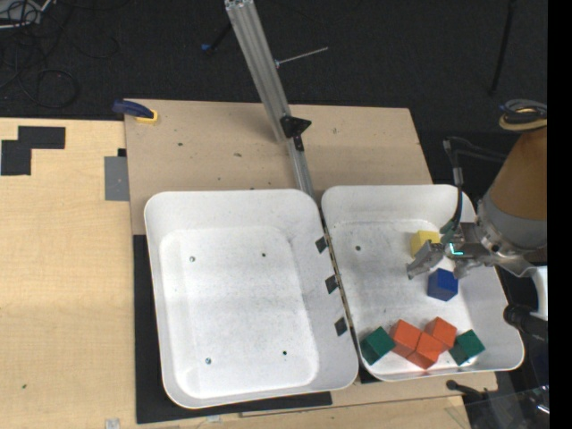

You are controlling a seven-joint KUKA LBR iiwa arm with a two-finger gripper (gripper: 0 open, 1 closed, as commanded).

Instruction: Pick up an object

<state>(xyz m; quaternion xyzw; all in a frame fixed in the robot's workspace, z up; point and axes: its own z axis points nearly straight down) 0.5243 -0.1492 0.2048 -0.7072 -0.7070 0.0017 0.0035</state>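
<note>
My gripper (447,262) hangs over the right bin (384,213), reaching in from the right, and looks open. One grey finger (420,264) slants out to the left. A blue cube (442,285) lies just below the gripper, apart from it and not held. A yellow block (425,239) sits just behind the gripper, partly covered by it. Along the bin's front edge lie two orange blocks (420,340) between two green blocks (378,343) (466,346).
The left bin (179,217) stands beside the right one, with black clips (332,283) along the shared rim. A slanted aluminium rail (268,79) rises behind the bins. A blue and yellow clamp (136,111) sits at the bench's far left corner.
</note>
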